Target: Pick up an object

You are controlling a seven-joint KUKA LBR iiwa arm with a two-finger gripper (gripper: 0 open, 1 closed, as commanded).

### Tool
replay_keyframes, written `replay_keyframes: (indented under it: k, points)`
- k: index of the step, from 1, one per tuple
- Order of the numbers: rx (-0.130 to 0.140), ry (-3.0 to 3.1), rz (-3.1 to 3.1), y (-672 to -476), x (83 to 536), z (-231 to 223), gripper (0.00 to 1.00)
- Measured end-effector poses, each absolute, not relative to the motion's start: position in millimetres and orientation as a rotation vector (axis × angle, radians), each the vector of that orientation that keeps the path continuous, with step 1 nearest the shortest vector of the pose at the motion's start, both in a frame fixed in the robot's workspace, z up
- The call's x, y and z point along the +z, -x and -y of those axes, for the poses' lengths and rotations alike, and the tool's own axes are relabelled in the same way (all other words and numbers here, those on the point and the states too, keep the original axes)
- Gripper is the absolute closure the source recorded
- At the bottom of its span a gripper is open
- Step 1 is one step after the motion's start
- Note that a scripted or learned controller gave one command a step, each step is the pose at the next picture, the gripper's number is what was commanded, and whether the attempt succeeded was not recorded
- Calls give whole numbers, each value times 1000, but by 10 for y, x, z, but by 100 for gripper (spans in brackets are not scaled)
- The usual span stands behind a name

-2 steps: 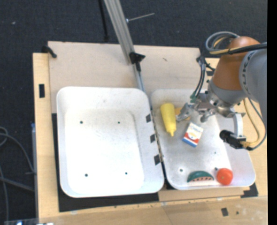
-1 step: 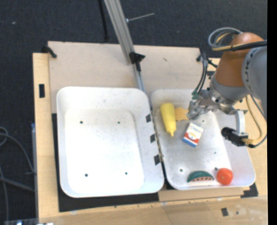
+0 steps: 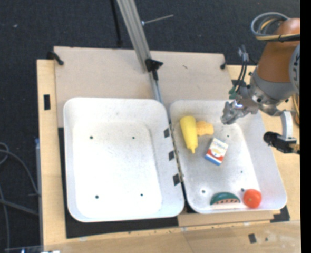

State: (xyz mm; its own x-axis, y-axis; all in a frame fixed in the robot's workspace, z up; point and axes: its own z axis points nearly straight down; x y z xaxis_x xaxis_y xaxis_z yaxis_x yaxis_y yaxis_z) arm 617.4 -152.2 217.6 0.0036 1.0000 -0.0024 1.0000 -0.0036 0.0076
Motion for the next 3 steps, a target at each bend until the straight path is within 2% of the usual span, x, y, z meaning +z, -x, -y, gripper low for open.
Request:
replay_keyframes:
  k: [1,2,3]
  points:
    - [8,-2212,-2219,-6234,2821,1512,100]
    - [0,-2214,-2223,-6239,2828,1527,100]
    - [1,-2214,-2229,-6267,2732,915,100]
